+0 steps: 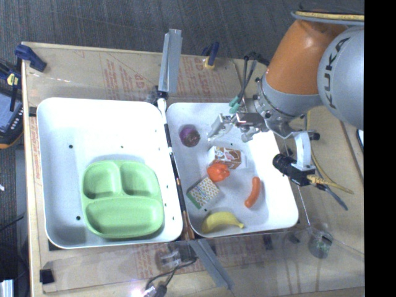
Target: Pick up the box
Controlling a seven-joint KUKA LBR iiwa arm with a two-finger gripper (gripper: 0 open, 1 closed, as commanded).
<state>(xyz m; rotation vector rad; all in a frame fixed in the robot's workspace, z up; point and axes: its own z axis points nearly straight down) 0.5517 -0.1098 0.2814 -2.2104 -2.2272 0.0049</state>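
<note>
A small flat box [204, 192] with a green and white pattern lies tilted in the right bin [281, 212], near its front left. My gripper [234, 131] hangs over the back of that bin, well behind the box and apart from it. Its fingers [218, 127] are spread open with nothing between them. Just below the gripper lies a brown and white packet [231, 158], with an orange-red tomato [218, 172] touching its front left side, between the packet and the box.
The right bin also holds a purple plum [189, 135] at the back left, a red sausage [252, 192] to the right and a banana [221, 221] by the front wall. A green divided tray [122, 198] sits in the left bin [62, 122].
</note>
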